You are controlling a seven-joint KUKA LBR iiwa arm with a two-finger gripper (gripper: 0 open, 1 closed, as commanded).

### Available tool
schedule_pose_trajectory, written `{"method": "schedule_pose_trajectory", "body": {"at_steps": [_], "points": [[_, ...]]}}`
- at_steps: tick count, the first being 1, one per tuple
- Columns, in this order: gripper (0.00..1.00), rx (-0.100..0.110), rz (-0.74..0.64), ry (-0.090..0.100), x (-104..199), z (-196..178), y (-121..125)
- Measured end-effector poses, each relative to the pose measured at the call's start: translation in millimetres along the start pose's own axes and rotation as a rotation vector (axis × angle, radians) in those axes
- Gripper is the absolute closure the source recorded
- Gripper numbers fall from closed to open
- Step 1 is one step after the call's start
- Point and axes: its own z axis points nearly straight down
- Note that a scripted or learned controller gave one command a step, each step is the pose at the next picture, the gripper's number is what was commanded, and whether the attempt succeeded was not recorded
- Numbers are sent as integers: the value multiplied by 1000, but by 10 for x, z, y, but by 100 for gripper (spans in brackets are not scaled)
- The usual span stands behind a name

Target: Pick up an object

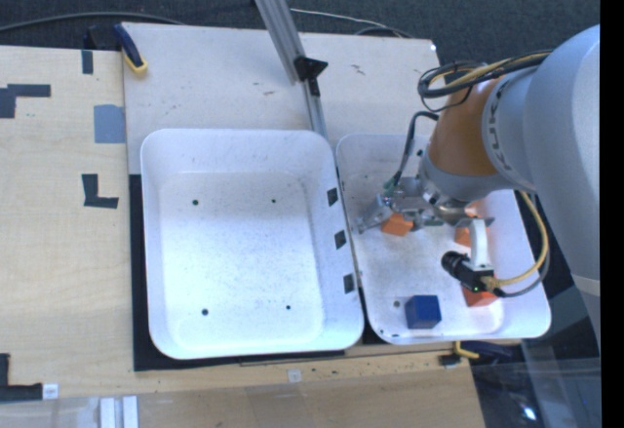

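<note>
I am looking down on 2 white bins. The left bin (239,241) sits to one side, and my arm (507,134) reaches in over the right bin (390,163) from the right.

The gripper (395,214) is low in the right bin, near its left wall. A small orange thing (396,226) sits right at the tip of it. I cannot tell how the gripper is set, because the arm and wires crowd that spot. I also cannot tell if the orange thing is being pinched or just lies under the tip, touching it.

That is the 1 thing the next move hangs on. The orange thing lies just below the tip, a bit toward the near side of the bin. If the grip is not on it, I think a lift would leave it behind.

A blue block (423,310) lies near the front rim of the same bin, well apart from the gripper. More orange bits (477,296) lie by the right side, next to a black and white part of the arm.
</note>
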Motion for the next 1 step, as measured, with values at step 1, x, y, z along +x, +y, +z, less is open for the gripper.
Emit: {"method": "schedule_pose_trajectory", "body": {"at_steps": [1], "points": [[100, -1, 0, 1, 3, -93, 7]]}}
